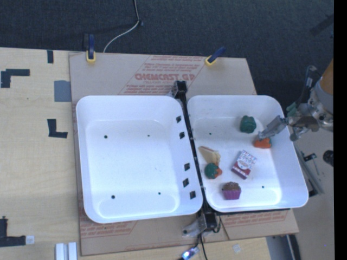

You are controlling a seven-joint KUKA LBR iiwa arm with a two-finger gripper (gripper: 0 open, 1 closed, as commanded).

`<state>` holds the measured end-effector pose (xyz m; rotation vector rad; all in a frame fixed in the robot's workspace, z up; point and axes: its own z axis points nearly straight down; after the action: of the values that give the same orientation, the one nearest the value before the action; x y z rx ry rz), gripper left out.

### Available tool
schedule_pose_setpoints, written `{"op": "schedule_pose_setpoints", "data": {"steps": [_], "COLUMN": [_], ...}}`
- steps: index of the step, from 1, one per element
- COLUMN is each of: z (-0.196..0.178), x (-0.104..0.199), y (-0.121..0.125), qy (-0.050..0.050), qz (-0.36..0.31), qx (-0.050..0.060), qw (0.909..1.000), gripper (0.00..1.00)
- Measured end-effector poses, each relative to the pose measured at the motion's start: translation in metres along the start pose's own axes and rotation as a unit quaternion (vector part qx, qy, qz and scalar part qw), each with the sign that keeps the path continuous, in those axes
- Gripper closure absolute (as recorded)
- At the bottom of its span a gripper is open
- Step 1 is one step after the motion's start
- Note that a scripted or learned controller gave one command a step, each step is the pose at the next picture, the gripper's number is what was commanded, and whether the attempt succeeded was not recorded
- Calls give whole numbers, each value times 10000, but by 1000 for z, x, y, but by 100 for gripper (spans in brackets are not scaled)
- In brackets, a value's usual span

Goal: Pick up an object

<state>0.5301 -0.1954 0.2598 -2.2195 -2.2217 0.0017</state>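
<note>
Here, at the frame's right, the tool (267,134) hangs just above a small orange object (262,143) in the right-hand white plastic bin (282,199); its grip cannot be told.

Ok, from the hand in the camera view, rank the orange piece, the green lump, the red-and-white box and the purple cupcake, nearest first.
1. Orange piece, right under the hand, near the right bin's right wall.
2. Green lump, just to its left, toward the far wall.
3. Red-and-white box, mid-bin, nearer the camera.
4. Purple cupcake, by the near wall.
</note>
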Motion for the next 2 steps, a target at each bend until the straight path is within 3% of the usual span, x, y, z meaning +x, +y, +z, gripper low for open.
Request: {"op": "schedule_pose_setpoints", "data": {"steps": [1, 2], "z": [-179, -179], "x": [-16, -15], "y": [42, 40], "qy": [-44, -16], "qz": [-9, -5], "qx": [-105, -15], "qw": [9999, 10000], "gripper": [0, 100]}}
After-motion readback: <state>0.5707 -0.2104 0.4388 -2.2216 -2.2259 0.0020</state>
